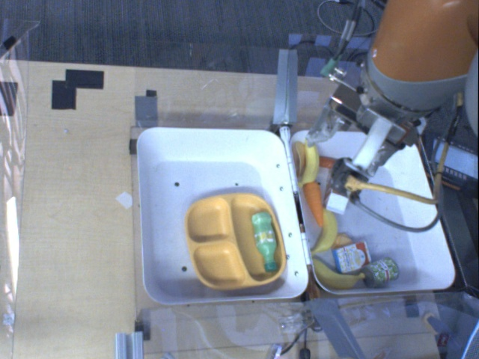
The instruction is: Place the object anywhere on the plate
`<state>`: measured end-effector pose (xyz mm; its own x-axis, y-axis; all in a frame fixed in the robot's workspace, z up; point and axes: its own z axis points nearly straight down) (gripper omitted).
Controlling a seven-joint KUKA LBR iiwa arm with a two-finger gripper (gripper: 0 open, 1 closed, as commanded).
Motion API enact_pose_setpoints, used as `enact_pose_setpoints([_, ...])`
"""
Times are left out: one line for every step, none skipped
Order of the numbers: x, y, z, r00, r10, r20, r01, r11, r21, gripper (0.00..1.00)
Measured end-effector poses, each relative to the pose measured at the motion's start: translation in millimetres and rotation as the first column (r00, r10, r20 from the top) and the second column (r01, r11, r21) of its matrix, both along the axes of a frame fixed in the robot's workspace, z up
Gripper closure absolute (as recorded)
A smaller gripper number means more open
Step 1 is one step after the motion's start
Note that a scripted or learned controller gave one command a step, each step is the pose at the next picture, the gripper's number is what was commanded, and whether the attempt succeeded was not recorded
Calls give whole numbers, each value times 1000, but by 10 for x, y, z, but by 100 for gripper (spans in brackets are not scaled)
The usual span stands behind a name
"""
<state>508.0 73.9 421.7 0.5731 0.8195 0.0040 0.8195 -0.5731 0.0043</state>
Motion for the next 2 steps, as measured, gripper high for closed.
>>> enact_pose_setpoints([261,-260,-155,967,-254,-3,254,967,-1,0])
enact_pose_setpoints([567,-630,-271,851,-525,-3,525,851,1,0])
